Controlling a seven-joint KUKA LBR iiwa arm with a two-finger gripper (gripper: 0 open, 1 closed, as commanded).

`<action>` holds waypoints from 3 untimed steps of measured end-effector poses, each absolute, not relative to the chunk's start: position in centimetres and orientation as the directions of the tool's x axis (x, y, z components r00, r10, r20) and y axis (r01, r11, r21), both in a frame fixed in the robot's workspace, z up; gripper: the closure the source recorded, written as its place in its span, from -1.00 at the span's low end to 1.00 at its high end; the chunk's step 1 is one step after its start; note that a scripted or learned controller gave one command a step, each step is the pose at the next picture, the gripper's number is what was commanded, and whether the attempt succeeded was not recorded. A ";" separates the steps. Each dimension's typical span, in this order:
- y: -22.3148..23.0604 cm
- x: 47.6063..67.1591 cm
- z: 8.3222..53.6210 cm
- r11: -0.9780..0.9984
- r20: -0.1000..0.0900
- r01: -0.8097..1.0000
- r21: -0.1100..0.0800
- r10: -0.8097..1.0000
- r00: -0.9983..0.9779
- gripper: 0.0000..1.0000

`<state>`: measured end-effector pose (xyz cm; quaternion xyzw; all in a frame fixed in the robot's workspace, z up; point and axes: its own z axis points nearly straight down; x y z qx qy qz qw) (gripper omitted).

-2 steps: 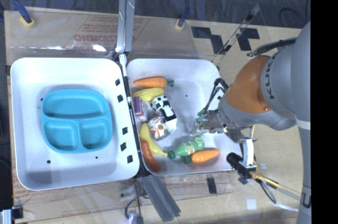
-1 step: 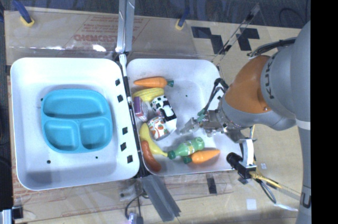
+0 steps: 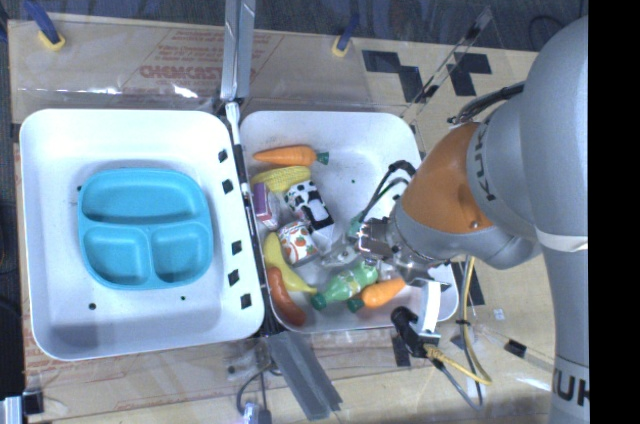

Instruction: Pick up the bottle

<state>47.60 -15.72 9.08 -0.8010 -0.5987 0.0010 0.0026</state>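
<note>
the bottle [image 3: 343,286], green and lying on its side, sits low in the right bin [image 3: 335,124], toward the lower middle of the frame. a small carrot [image 3: 384,292] touches it on the right, a banana [image 3: 281,264] and a red sausage-like piece [image 3: 282,298] crowd its left, and a red and white can [image 3: 298,243] lies just above. the gripper [image 3: 366,252] hangs right over the bottle's upper end, but the wrist hides the tips, so i cannot tell whether it is open or closed, or whether it has anything. to do this grasp well, i judge the jaws should straddle the bottle across its narrow width, centred on the body and away from the carrot, then descend straight so neighbours are not dragged along. the blue tray [image 3: 146,225] in the left bin [image 3: 120,127] plays no part.
</note>
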 end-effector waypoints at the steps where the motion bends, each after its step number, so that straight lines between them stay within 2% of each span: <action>1: -15.7 47.6 10.0 -0.280 0.001 0.960 -0.007 0.960 0.280 1.00; 2: -9.9 47.6 15.0 -0.324 0.000 0.946 -0.004 0.946 0.324 1.00; 3: -2.4 54.1 23.5 -0.382 -0.001 0.924 -0.005 0.924 0.382 1.00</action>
